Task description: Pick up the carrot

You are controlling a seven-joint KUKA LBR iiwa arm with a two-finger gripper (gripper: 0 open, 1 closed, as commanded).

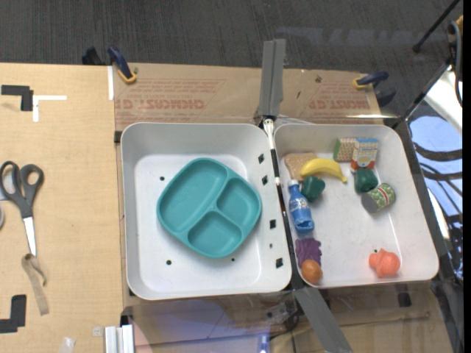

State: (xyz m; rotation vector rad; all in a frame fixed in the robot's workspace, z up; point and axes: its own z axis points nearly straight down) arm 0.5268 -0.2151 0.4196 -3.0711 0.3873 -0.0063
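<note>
Scissors [26,197] on the bench [66,138]; left bin [136,219] holding a teal plate [210,207]; right bin [346,230] with a blue bottle [299,210] at its left wall, banana [324,169] behind it, can [380,196] further right; carrot [383,262], orange with a green top, in the near right corner, apart from the rest.

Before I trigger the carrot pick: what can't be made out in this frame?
- Carrot: in the camera view, too small and blurred to single out; the orange item and the orange-tipped piece are both candidates.
- Box label: too small to read.
- Slice: partly covered by the banana.
</note>
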